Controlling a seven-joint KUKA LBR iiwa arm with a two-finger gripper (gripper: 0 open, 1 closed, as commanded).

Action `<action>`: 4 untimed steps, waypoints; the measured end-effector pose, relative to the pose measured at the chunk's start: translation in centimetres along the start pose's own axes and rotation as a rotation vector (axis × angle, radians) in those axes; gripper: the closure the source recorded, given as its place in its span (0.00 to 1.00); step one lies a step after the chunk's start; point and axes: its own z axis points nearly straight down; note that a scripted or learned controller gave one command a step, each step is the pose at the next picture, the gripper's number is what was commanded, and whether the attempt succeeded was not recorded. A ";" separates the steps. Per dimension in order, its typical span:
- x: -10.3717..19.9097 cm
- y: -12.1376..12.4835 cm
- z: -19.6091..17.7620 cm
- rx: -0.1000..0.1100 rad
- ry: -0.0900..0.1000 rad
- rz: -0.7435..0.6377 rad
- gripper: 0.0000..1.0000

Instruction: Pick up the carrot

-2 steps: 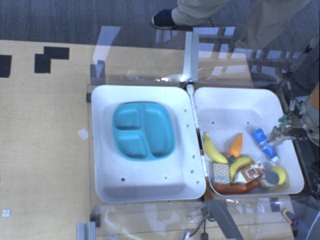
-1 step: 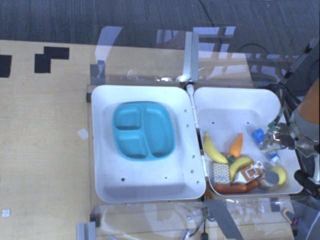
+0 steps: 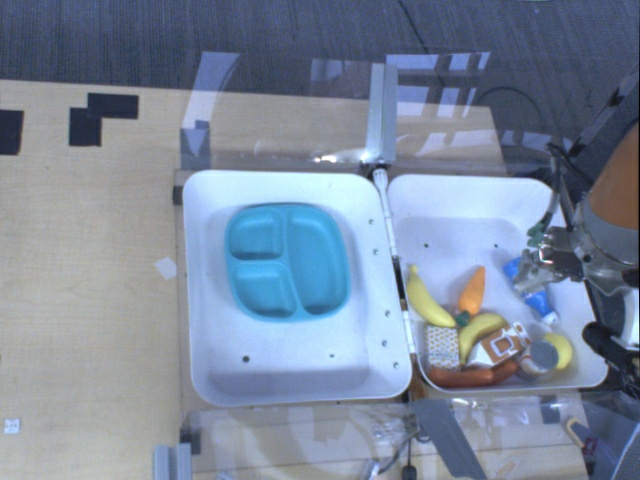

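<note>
The orange carrot lies in the right bin, near its middle, tilted with its green stub toward the front beside a banana. My gripper hovers at the bin's right side, to the right of the carrot and apart from it, over a blue object. Nothing of the carrot is between the gripper's parts.
Around the carrot lie a yellow banana, a second banana, a red sausage, a small carton and a checked packet. A blue divided plate sits in the left bin. The arm enters from the right.
</note>
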 end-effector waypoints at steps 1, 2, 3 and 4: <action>0.0 0.0 0.0 0.000 0.000 0.001 0.00; 3.5 0.7 12.2 -0.003 0.000 -0.265 0.00; 3.7 1.0 11.1 -0.008 0.001 -0.267 1.00; 12.0 7.9 -1.7 0.000 0.000 -0.213 1.00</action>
